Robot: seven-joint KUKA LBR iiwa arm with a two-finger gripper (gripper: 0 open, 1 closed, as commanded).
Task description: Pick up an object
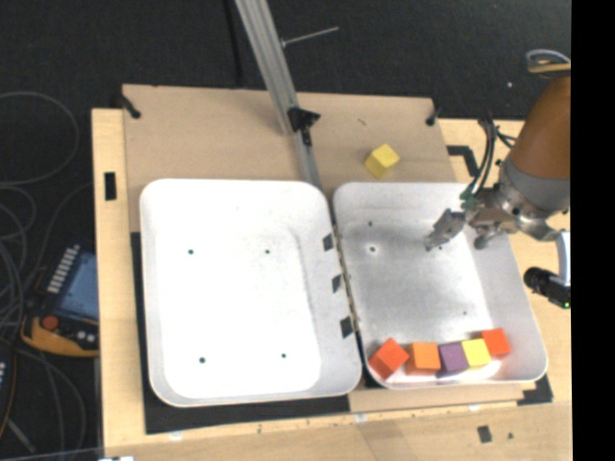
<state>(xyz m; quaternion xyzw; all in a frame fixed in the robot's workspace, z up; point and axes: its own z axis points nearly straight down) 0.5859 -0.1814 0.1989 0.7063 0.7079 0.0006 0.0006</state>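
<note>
Grey metal and an orange band mark the arm (543, 152) as we see it reaching in from the right edge, its wrist bent down and leftward over the right-hand shallow white plastic bin (413, 286). The pincer (463, 231) hangs above the upper right part of that bin, its two fingers spread apart with nothing between them; one finger (444, 229) points down-left, the other sits closer to the bin's right wall.

Along the near wall of the right bin we count a row of small cubes lying side by side: a red-orange cube (389, 356) at the left, tilted, then an orange cube (424, 355), a purple cube (452, 356), a yellow cube (477, 352) and a second red-orange cube (496, 342) at the right end. These are well apart from the pincer.

One more yellow cube (381, 159) rests on the tan board of the desk (240, 133), outside both bins, just beyond the far wall of the right bin.

The left-hand shallow white bin (240, 286) lies touching the right one along their shared edge. A slanted grey metal rail (274, 60) runs from the top of the view down toward the gap between them.
</note>
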